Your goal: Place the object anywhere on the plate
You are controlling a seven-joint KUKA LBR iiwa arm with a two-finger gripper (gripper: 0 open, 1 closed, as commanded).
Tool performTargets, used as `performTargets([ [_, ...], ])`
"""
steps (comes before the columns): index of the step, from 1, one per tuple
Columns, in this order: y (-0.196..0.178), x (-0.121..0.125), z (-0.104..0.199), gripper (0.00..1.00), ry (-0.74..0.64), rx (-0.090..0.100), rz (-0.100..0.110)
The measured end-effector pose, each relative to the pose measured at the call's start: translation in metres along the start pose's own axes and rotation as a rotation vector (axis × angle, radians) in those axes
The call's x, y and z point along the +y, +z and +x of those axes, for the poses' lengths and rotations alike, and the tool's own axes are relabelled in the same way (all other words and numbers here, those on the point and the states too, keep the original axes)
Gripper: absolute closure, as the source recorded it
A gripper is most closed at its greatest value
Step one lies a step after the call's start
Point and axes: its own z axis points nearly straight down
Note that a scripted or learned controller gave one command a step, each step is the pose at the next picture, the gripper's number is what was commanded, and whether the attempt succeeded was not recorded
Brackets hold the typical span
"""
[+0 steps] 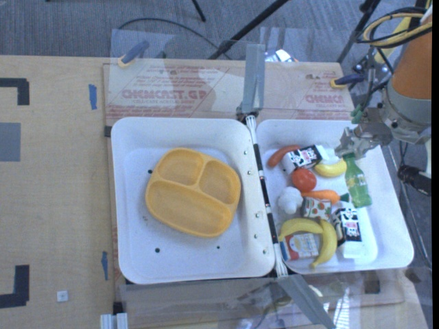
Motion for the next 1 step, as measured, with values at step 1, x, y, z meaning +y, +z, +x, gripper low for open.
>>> performTargets([
  [1,-0.0021,0.0006,0.0838,1.00,-0.024,0.002,0.000],
])
